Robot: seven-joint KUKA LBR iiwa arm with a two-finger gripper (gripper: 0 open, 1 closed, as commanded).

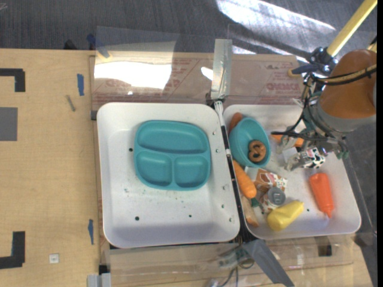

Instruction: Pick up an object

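The right bin [350, 213] holds several small items. Among them are a teal bowl [244, 135] with a brown pretzel-like piece [258, 150] in it and an orange carrot [322, 194] at the right. A second carrot [244, 182] lies along the left wall, and a yellow piece [285, 214] sits near the front. My gripper [304, 150] is low over the bin's right-middle, just left of a small black-and-white toy [315, 157]. Cables and the wrist hide how it meets the toy.
The left bin [114, 178] bears a teal divided plate [172, 154]. Small packets and a round grey item [276, 195] lie between the carrots. Another orange piece [236, 119] sits behind the bowl. The arm's orange band [353, 94] hangs over the right bin's back corner.
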